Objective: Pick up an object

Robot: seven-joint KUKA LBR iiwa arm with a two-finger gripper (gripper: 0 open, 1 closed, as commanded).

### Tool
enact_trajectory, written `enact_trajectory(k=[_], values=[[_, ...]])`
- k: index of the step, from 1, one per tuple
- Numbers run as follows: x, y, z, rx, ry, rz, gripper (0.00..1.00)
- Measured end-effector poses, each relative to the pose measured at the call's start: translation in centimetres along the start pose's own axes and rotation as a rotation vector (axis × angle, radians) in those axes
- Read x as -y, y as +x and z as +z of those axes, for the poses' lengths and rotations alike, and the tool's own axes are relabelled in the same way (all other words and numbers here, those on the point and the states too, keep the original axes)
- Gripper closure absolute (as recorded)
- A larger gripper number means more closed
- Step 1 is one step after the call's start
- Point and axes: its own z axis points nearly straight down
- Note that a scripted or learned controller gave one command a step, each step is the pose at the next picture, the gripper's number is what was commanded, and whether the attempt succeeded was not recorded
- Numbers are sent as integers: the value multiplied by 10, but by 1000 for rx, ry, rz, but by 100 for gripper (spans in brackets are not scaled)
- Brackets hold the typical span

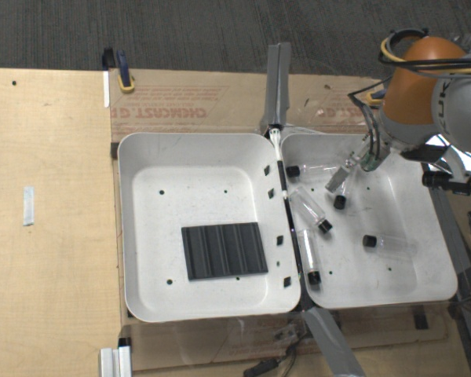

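Note:
Several clear vials with black caps lie in the right bin [424, 289]. One vial [337, 184] slants just below my gripper [361, 163], its black cap toward the bin's middle; whether it is touched is unclear. Another vial [309, 210] lies near the left wall, a third [307, 254] runs along that wall, and one more [381, 243] rests right of centre. A black cap [292, 171] sits at the back left. My gripper hangs low over the back of the right bin, under the orange band [420, 81]. A black ribbed slab [224, 250] lies flat in the left bin [141, 171].
The two bins meet at a grey divider rail [278, 93]. Cardboard [188, 104] lies behind the left bin, with a blue-and-yellow clamp [122, 73] on it. The wooden bench [47, 210] spreads to the left. Cables and black brackets [443, 181] crowd the right bin's right side.

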Motion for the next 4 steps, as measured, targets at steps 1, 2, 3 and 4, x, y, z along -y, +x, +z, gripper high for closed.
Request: enact_trajectory(k=[1,2,3,4], values=[[0,-1,-10,4,-3,1,100],[52,-27,-21,2,0,-25,100],[104,77,-133,-1,0,-83,100],[150,95,-169,0,1,135,100]])
